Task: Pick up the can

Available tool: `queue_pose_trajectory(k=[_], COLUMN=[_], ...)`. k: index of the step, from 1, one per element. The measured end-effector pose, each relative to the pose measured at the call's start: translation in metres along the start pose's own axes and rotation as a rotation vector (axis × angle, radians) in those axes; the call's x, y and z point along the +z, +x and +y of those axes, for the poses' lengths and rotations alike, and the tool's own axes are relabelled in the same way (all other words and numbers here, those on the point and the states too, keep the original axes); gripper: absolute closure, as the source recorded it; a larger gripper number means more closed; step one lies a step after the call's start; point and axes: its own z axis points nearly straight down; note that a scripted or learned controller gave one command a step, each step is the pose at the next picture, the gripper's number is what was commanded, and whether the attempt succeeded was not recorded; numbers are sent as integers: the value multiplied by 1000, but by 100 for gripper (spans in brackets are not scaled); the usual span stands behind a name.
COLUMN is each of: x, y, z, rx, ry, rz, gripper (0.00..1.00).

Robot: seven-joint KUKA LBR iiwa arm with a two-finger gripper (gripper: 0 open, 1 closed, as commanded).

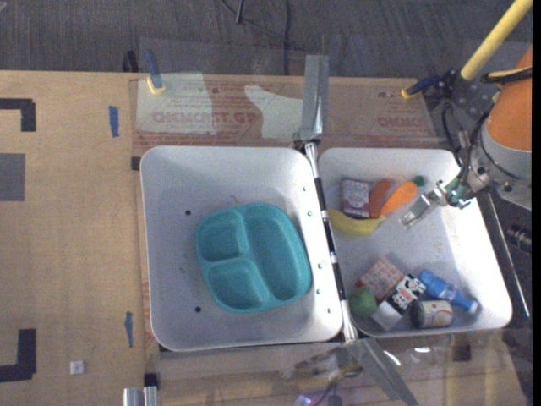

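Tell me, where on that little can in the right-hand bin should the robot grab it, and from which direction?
The can seems to lie on its side near the right bin's front wall, with a blue bottle just behind it and a small carton close on its left. Probably best: the end effector comes straight down and closes across the can's round body at mid-length, fingers toward the front wall and the bottle.

Grey carpet floor (380, 15); tan wooden bench (68, 252), blue tape marks (113, 120).

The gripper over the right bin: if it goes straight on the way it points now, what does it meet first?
Probably the yellow banana: the gripper points down-left toward it, just below the orange carrot. Its height is unclear, so it could reach the white bin floor sooner.
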Motion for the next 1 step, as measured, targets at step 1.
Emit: queue_pose_trajectory(k=[1], x=[19], y=[45], z=[63], rx=[-83], ry=[-2], rz=[-1], gripper=[0])
